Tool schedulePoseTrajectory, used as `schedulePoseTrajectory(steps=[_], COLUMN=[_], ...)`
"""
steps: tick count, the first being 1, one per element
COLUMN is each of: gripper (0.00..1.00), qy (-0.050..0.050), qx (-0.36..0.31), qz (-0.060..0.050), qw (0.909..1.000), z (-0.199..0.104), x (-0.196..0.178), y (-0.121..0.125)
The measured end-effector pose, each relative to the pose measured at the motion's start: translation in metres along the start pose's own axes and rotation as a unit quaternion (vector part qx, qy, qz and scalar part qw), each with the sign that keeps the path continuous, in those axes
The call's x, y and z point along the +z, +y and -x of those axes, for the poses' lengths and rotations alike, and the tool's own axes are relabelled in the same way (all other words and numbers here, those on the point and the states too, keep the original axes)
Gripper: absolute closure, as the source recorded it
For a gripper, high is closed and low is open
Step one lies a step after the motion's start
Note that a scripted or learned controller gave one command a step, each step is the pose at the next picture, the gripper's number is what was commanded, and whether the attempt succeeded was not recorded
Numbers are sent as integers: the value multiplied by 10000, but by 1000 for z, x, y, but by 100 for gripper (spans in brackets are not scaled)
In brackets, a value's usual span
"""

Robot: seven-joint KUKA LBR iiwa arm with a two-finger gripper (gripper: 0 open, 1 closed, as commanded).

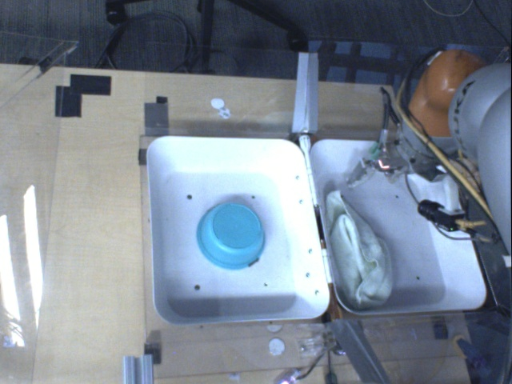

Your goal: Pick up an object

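A pale, crumpled cloth [360, 250] lies along the left side of the right bin [448, 294]. A round blue bowl [232, 234] sits upside down near the middle of the left bin [172, 294]. My gripper [362, 173] hangs over the back left part of the right bin, just behind the cloth's far end and apart from it. The grey arm with its orange band [436, 94] comes in from the upper right, and cables trail over the bin's back right corner.
A metal rail [304, 94] stands behind the divider between the two bins. Wooden bench top [80, 238] stretches to the left. A black connector on a cable [436, 212] hangs over the right bin's right half.
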State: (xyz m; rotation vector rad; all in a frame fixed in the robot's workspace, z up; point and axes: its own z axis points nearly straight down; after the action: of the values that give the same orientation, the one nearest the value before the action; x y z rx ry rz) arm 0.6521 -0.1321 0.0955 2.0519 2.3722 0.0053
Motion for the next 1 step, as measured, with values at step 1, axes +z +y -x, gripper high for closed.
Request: schedulePoseTrajectory(steps=[1], gripper=[100], qy=[-7], qx=[-16], qz=[26], qw=[10000], z=[-1], x=[-11], y=[2])
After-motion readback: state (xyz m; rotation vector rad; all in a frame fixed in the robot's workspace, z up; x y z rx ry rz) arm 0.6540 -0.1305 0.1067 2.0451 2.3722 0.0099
